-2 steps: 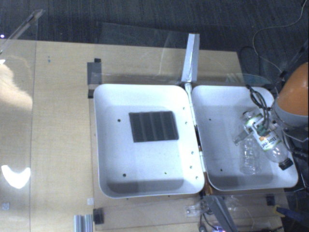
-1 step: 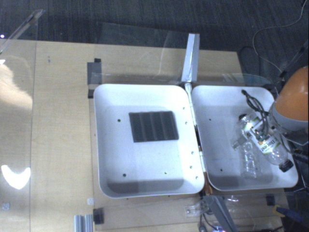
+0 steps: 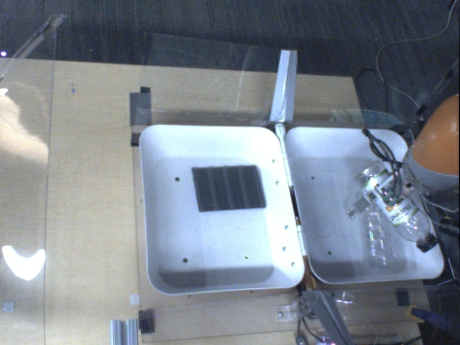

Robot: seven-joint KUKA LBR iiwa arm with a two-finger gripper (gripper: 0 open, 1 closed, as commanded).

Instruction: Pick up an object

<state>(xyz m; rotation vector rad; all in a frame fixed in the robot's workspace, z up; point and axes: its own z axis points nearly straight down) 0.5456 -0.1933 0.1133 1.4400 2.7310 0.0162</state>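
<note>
A dark ridged rectangular pad (image 3: 228,187) lies flat in the middle of the left bin (image 3: 162,214). In the right bin (image 3: 323,192), my gripper (image 3: 368,189) hangs low over the bin's right half, under the orange band of the arm (image 3: 440,146). A clear plastic bottle (image 3: 401,215) with a small label and a dark cap lies tilted right beside the gripper, toward the bin's right wall. Whether the gripper touches the bottle is not visible.
A metal divider post (image 3: 284,85) stands behind the seam between the bins. Cables (image 3: 381,146) loop off the wrist above the right bin. A faint clear shape (image 3: 375,241) lies near that bin's front. The wooden bench (image 3: 79,192) stretches to the left.
</note>
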